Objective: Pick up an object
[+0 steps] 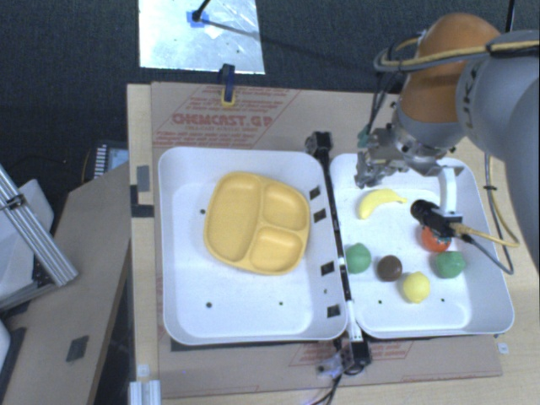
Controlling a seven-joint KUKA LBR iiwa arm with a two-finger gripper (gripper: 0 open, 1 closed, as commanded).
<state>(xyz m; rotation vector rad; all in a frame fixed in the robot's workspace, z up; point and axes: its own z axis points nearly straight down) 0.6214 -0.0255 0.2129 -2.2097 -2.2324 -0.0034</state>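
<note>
I cannot tell the state of the gripper (369, 174) – it hangs blurred over the right bin's (472, 315) back edge, just behind the banana (379, 202), with one brown (389, 267), one yellow (415, 287) and two green balls (358, 257) near the front, and an orange thing (434, 240) half hidden.

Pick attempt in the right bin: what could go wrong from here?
1. The tool sits near the right bin back wall, just above the banana; a descent may clip the rim or nudge the banana away.
2. The green ball, brown ball and yellow ball lie close together; a grasp there may scatter them.
</note>
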